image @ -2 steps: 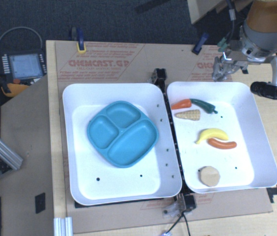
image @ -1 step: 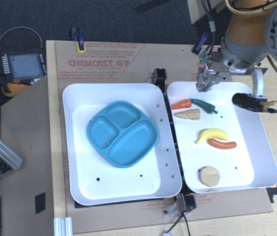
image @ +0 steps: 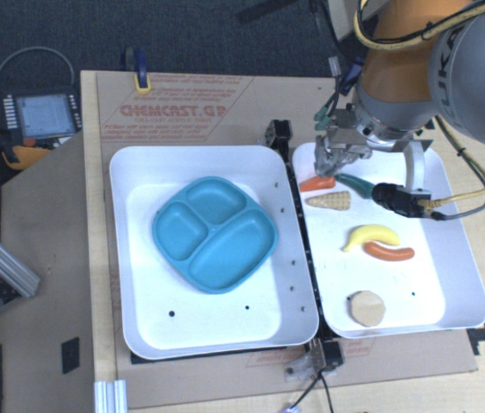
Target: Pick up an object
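The gripper (image: 332, 163) hangs over the right bin (image: 449, 304), at a carrot (image: 317, 183) beside a cone (image: 328, 200). Whether its fingers are spread or pinching cannot be told.

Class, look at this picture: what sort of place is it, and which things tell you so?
Probably a robotics lab bench: a robot arm over two white bins, toy food like a banana, and a control pendant.

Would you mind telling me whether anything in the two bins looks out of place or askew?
The blue divided plate lies rotated at a slant in the left bin. Otherwise nothing stands out: the banana and cone lie loose in the right bin.
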`<control>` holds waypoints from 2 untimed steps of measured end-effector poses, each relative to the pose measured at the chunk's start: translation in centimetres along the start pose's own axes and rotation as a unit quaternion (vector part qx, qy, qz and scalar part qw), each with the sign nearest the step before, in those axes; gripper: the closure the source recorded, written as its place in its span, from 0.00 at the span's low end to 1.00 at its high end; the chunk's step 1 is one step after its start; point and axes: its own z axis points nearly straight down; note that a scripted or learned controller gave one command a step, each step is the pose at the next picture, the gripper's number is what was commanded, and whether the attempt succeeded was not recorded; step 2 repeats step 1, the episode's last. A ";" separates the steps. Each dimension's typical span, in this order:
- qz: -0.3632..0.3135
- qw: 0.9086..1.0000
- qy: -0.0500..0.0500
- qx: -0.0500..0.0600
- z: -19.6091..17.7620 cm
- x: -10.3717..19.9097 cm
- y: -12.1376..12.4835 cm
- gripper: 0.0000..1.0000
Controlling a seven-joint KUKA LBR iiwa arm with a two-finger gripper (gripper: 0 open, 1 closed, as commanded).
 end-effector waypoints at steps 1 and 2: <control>0.000 1.000 0.000 0.000 -0.3 5.4 -2.8 1.00; 0.000 1.000 0.000 0.000 -0.3 5.4 -2.8 1.00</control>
